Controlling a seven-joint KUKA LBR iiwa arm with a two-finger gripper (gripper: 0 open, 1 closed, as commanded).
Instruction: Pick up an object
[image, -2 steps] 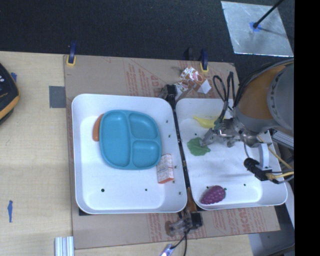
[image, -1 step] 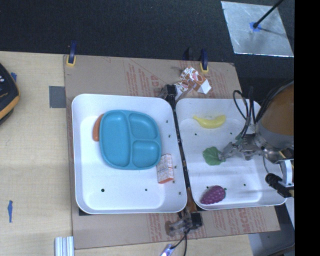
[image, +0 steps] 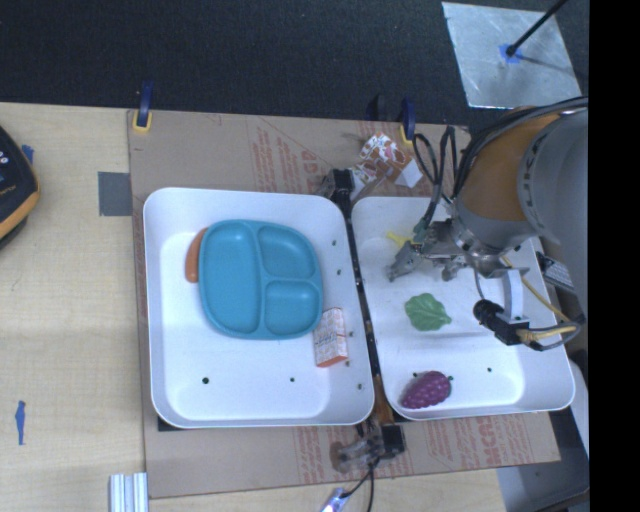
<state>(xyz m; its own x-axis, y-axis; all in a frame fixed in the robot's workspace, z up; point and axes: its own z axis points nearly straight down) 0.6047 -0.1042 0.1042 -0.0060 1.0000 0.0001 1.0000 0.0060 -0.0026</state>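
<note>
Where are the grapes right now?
The grapes lie in the right bin, at its near left corner, just below the green leaf.

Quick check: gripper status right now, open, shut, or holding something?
Gripper: over the right bin, above the green leaf; open or shut cannot be told, and nothing is seen held.

I count two white bins, left (image: 170, 300) and right (image: 520, 385). Left bin: one blue plate (image: 262, 278), one orange thing (image: 191, 258) tucked at its edge, one small packet (image: 331, 337). Right bin: one green leaf (image: 428, 312), one purple grape bunch (image: 427, 389), one yellow bit (image: 397, 240), too small to identify. One arm (image: 520, 180), one gripper (image: 432, 256).
</note>
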